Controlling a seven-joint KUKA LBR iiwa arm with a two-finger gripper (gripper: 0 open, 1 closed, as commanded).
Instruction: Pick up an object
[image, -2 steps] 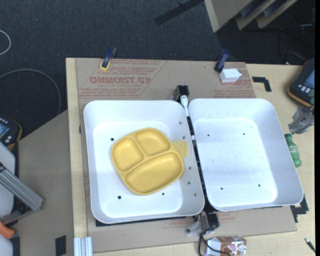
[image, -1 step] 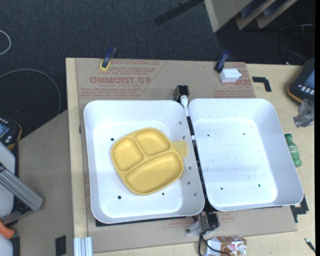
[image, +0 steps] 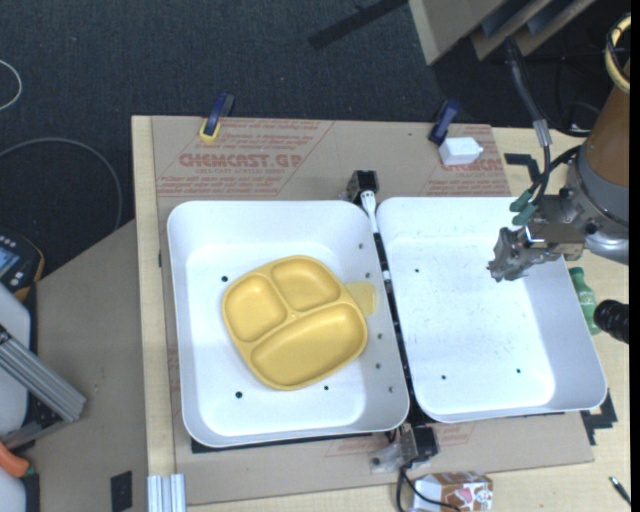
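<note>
We look down at a slant on a cardboard-covered bench (image: 300, 150) that carries two shallow white bins set side by side, touching along their inner edges. In the left bin (image: 190, 300) lies a yellow divided plate (image: 293, 322), with two small compartments at its upper end and one larger compartment below, resting flat near the middle of the bin and turned at a slight angle. The right bin (image: 470, 330) shows a bare white floor with a few small dark dots. The grey arm (image: 605, 170) comes in from the right side of the view, and its gripper (image: 508, 262) hangs over the upper right part of the right bin, well apart from the plate. We see nothing between its fingers, and we cannot tell how far apart they stand, as they blur into a dark cluster.
</note>
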